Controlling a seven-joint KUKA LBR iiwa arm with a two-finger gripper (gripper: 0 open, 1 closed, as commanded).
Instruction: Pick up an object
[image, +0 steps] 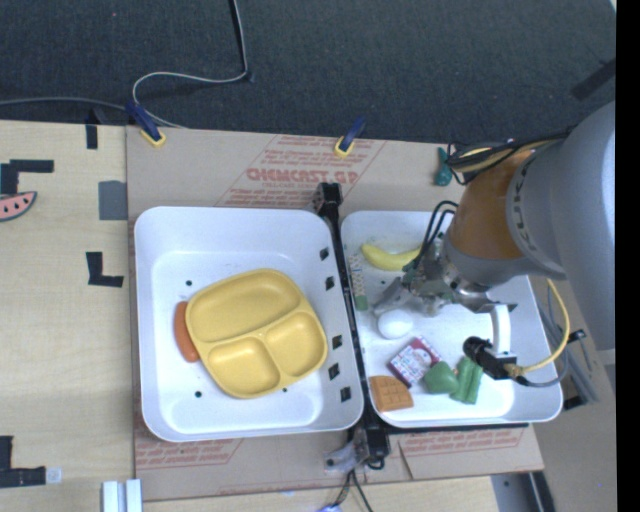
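My gripper (412, 291) hangs low over the middle of the right bin (535, 405). It sits just below a yellow banana (388, 257) and just above a white egg (395, 324). Nothing shows as held. Nearer the bin's front lie a red and white packet (413, 360), a green toy (455, 380) and an orange waffle-like square (390, 393). The arm's grey body and orange band (480, 215) cover the bin's right rear part.
The left bin (160, 250) holds a yellow divided plate (257, 330), with an orange sausage-like piece (184, 332) tucked under its left edge. A black divider (340, 300) runs between the bins. Cables (545, 365) loop off the wrist by the right bin's wall.
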